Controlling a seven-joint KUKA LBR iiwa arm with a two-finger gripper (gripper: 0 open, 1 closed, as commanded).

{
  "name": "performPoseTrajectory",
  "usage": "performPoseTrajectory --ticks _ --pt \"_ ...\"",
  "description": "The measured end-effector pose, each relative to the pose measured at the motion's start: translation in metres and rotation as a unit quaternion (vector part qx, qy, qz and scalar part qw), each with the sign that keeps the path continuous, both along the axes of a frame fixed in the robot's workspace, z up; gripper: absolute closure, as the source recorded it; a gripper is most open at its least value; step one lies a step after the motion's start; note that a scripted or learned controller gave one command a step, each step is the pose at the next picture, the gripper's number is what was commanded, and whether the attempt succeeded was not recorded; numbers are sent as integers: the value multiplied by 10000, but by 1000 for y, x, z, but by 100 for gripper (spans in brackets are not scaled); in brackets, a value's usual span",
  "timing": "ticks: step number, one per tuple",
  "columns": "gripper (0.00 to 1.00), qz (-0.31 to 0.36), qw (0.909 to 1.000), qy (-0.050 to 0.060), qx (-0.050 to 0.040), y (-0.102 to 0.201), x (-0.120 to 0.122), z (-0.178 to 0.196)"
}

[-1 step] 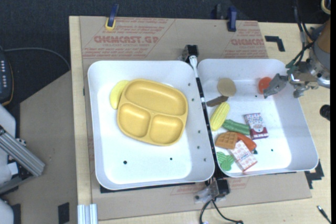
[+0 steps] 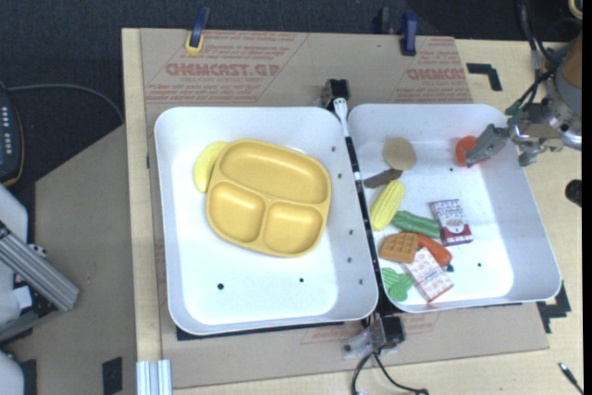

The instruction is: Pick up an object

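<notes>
Two white bins are seen side by side on the bench (image 2: 148,79). The left bin (image 2: 185,291) carries a yellow divided plate (image 2: 266,196) with a yellow banana-like piece (image 2: 206,164) tucked at its left edge.

The right bin (image 2: 518,264) carries the candidates for picking: a tan round piece (image 2: 400,152), a corn cob (image 2: 387,203), a green pod (image 2: 417,223), a small red-and-white carton (image 2: 450,221), a waffle (image 2: 400,247), an orange piece (image 2: 435,252), a second red-and-white packet (image 2: 430,276) and a green leaf shape (image 2: 395,284). All are judged to be lying on the bin floor.

The pincer (image 2: 504,143) is seen at the right bin's upper right rim, with a red object (image 2: 465,147) just beside its left finger. Contact cannot be confirmed. Whether the pincer is released or clenched cannot be told.

Progress is judged early: nothing is seen lifted. Grasp and lift are both left to be done.
</notes>
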State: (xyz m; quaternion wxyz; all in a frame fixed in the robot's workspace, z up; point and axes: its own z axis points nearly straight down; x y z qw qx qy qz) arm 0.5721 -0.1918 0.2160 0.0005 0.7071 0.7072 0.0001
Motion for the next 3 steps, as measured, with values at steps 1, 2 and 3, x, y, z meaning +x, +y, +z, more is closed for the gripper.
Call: performPoseTrajectory --ticks 1,2,3 --pt "0 1 10000 29 10 -2 6 -45" --pt "0 -3 10000 36 15 0 -2 -92" --pt "0 1 10000 33 14 1 -3 -134"
